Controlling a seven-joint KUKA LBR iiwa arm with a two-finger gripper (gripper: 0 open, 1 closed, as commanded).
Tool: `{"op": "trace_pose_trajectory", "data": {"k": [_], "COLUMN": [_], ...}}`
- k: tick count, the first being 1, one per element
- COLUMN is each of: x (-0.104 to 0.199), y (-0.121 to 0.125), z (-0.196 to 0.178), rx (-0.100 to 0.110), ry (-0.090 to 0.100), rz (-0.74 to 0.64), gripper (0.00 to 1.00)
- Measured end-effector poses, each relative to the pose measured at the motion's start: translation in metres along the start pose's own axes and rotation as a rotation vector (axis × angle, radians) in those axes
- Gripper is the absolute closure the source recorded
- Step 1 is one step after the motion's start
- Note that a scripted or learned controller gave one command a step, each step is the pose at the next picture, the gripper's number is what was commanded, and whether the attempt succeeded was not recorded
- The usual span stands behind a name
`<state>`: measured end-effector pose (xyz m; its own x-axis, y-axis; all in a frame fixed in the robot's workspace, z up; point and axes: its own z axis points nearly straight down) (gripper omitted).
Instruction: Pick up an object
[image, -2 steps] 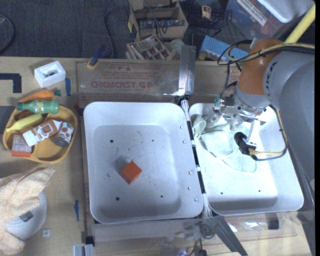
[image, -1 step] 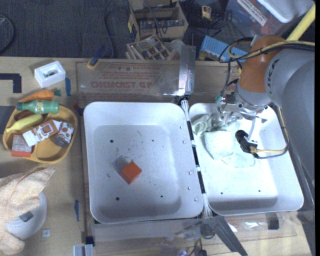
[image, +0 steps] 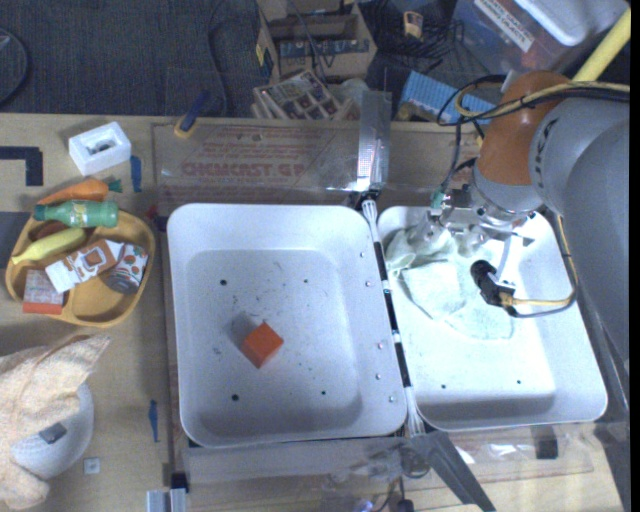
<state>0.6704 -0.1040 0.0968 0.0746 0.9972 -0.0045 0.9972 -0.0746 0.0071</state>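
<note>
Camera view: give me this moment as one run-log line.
arm: over right bin | gripper: down at pale cloth | orange block: left bin, untouched | grasp: unconfirmed

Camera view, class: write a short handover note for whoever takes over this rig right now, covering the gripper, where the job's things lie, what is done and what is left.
Gripper: down at the far left part of the right bin, over a crumpled pale cloth. Whether it is open or shut cannot be told from this view.
Things: an orange block lies alone on the floor of the left bin, near its middle, apart from the arm. The cloth lies in the right bin beside the divide.
Done: no pick is confirmed; nothing is seen lifted.
Left: secure one object and raise it clear of its bin.
</note>
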Motion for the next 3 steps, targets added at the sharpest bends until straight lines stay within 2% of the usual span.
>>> {"op": "trace_pose_trajectory", "data": {"k": [1, 2, 3], "x": [0.000, 0.000, 0.020], "y": [0.000, 0.000, -0.004], "z": [0.000, -0.008, -0.153], "rx": [0.000, 0.000, 0.007], "ry": [0.000, -0.002, 0.004], "rz": [0.000, -0.001, -0.300], "gripper": [0.00, 1.00, 1.00]}}
